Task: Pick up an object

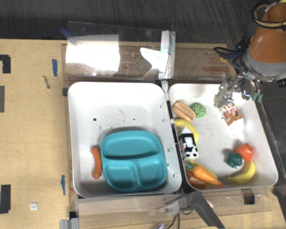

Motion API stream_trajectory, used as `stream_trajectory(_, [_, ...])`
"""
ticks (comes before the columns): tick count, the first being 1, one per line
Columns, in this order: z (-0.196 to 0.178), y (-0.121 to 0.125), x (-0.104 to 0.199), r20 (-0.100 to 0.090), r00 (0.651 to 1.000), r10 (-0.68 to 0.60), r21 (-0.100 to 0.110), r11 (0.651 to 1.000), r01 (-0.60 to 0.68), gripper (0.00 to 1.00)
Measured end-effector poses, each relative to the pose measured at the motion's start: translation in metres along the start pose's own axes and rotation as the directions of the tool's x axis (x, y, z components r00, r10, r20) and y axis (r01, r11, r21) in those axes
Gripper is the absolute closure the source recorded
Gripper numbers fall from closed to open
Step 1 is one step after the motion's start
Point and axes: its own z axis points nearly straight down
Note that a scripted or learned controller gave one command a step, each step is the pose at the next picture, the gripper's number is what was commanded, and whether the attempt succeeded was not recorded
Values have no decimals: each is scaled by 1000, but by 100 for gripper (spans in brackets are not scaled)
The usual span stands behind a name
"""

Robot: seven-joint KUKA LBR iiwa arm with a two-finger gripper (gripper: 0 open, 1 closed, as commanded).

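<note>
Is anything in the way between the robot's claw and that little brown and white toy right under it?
Nothing visible does. The gripper hangs over the right bin's far corner, and the small brown and white toy lies just below it on bare bin floor, apart from the green broccoli.

Arm at the upper right of the frame, entering from the right edge, its orange band uppermost and grey wrist below. The gripper (225,97) hangs at the wrist's lower left, pointing down and slightly leftward, metal fingers (221,99) close together, nothing visible between them.
</note>
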Motion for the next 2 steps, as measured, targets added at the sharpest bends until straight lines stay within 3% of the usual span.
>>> stream_trajectory(1, [-93, 24, -10, 2, 999, 48, 0, 999, -48, 100])
stream_trajectory(2, [-125, 17, -12, -3, 997, 75, 2, 997, -75, 100])
